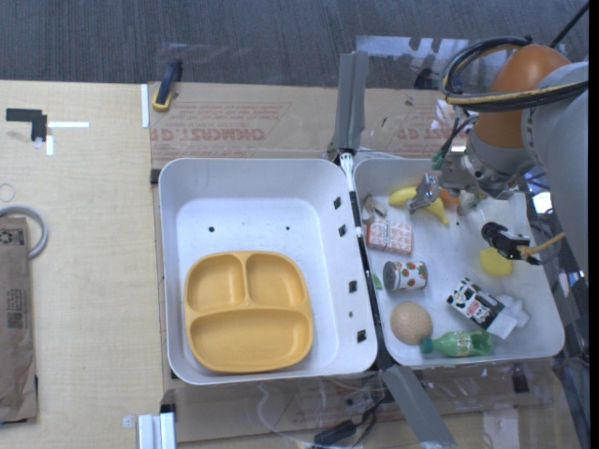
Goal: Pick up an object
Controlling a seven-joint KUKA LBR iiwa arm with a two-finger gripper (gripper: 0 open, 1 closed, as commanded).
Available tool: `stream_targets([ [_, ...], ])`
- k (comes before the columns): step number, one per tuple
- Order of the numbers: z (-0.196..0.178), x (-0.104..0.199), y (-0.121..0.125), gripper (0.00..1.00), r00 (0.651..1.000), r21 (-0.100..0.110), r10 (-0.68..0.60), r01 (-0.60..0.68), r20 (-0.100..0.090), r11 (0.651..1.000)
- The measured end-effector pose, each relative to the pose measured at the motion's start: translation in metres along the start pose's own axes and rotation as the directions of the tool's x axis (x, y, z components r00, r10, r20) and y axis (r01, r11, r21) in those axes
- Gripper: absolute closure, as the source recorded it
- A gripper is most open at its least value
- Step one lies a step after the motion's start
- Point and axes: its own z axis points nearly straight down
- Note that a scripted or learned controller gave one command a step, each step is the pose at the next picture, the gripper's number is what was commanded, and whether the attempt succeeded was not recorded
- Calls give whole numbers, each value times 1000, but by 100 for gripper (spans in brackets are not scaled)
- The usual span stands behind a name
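My gripper [429,193] hangs low over the back of the right bin [547,335], below the arm's orange band [519,87]. It sits right at a yellow banana [412,197], which pokes out on its left and below it. I cannot see whether the banana is held. Nearby in the same bin lie a red and white box [389,237], a small can [404,275], a brown ball [410,322], a green bottle [456,345], a black and white carton [477,305] and a yellow lemon [496,263].
The left bin [178,213] holds a yellow divided plate [249,310]. A metal divider post [350,101] stands between the bins at the back. Cables loop above the wrist [477,59]. A brown paper bag [14,316] lies on the bench at far left.
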Motion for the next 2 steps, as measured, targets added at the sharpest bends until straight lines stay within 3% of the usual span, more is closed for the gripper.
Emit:
stream_targets([
  [1, -8, -1, -1, 100, 1000, 2, -1, 1, 2, 1000],
  [2, -18, -2, -1, 100, 1000, 2, -1, 1, 3, 1000],
])
